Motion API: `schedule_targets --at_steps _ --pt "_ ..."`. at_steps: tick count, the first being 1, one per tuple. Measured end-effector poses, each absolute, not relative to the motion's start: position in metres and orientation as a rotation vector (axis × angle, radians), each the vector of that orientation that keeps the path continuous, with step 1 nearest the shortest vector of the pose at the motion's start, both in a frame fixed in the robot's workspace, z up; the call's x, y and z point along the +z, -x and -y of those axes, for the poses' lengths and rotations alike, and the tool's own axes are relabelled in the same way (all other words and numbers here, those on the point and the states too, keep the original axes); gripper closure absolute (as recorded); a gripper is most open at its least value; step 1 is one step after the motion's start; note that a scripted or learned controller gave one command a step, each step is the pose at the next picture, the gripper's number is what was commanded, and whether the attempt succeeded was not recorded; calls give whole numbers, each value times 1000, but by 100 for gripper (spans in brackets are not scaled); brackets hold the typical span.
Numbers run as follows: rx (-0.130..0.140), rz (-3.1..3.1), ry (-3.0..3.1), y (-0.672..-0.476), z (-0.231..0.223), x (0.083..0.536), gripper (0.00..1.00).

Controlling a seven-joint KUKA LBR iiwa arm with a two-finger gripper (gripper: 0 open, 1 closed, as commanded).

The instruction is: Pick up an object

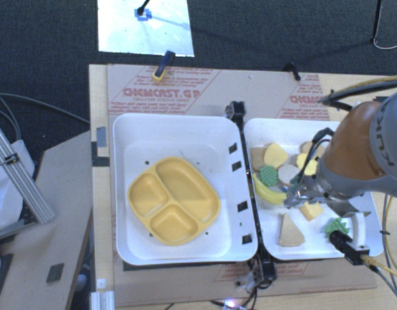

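Arm [369, 150] reaches low over the right bin [372, 241]; end effector [295, 197] state unclear among toys.

Left of the gripper [294, 197], a yellow divided tray [173, 200] looks like smooth matt plastic; the white bins [185, 129] are glossy plastic.

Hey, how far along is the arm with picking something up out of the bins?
Done: the arm has reached into the right bin, with the gripper low among the food pieces by the banana. In hand: nothing visibly lifted or held. Left: a clear grasp and lift. The yellow tray sits in the left bin.
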State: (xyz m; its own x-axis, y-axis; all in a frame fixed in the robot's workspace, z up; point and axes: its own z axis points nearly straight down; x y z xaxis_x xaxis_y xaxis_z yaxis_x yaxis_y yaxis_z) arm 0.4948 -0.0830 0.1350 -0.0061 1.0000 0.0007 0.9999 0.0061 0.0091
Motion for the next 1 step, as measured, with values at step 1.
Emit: schedule_targets --at_steps 1 --pt "11 -2223 -2212 -495 83 135 0"
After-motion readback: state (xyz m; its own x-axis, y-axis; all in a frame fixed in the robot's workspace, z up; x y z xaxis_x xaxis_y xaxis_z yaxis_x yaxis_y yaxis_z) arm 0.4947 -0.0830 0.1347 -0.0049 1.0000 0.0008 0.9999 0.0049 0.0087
